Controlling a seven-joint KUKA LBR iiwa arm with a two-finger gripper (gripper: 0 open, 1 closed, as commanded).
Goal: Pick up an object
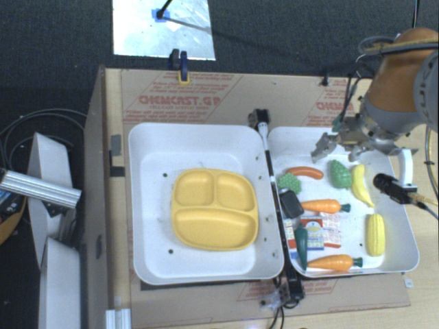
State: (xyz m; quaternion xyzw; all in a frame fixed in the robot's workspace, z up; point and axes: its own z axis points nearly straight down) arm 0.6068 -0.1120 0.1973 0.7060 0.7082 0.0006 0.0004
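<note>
My gripper [339, 151] hangs over the back of the right bin [411, 252], open, with nothing between its spread fingers. Just below it lies a green toy vegetable [339, 173], with a yellow banana [361, 185] to its right. To its left are an orange-red sausage [302, 173] and a small knobbly green piece [289, 182]. Further forward lie a carrot [322, 205], a black block [290, 203], a printed card [318, 229], a corn cob [375, 234], a second carrot [333, 262] and a dark green piece [302, 245].
The left bin [147, 184] holds a yellow plate [214, 209] with three compartments. A black divider rail [269, 177] runs between the bins. Cardboard [206, 94] lies under both bins, and cables and metal parts sit off to the left.
</note>
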